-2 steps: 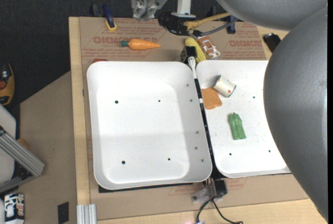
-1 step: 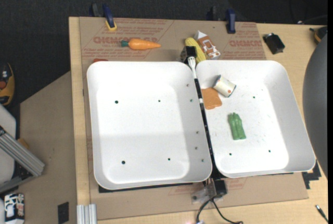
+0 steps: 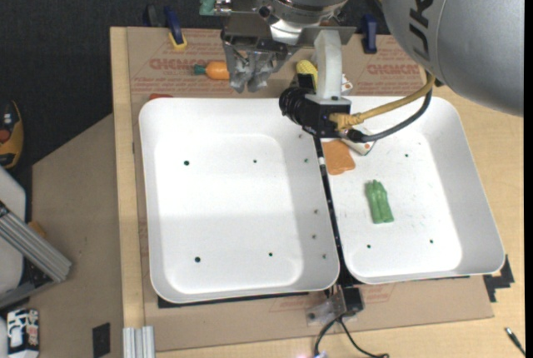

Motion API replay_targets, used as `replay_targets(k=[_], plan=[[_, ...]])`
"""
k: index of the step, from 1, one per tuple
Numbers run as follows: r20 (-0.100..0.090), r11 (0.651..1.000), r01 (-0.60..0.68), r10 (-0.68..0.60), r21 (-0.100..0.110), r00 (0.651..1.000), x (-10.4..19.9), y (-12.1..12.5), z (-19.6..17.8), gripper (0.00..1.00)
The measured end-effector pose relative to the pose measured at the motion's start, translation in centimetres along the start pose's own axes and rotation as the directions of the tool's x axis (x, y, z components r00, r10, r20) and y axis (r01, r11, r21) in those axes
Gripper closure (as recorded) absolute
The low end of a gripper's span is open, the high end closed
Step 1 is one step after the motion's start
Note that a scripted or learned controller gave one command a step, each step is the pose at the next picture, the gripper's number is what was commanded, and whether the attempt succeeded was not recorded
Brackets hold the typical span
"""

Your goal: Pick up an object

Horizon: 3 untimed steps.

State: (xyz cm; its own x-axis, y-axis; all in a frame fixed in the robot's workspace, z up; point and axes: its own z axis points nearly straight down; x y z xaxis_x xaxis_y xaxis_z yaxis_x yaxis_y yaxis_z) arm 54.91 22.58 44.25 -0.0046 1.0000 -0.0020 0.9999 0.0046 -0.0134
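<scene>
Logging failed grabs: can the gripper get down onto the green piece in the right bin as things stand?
Probably yes. The green piece lies alone on the right bin floor, apart from the orange piece, with nothing over it; the gripper hangs beyond the bins.

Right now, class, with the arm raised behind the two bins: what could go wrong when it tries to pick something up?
1. The gripper hangs over the cardboard behind the left bin, far from the green piece in the right bin; a straight drop would likely miss.
2. The orange piece lies against the bins' shared edge, so fingers could hit the rim.
</scene>
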Motion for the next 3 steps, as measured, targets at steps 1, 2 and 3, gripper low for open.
replay_targets(k=[1, 2, 3], plan=[[0.005, 1.000, -0.007, 0.007, 0.004, 1.000, -0.2, 2.8, 20.0, 1.00], [-0.005, 1.000, -0.003, 0.003, -0.019, 1.000, -0.1, 1.1, 13.1, 1.00], [-0.008, 1.000, -0.003, 0.003, -0.029, 1.000, -0.1, 1.3, 1.1, 1.00]])
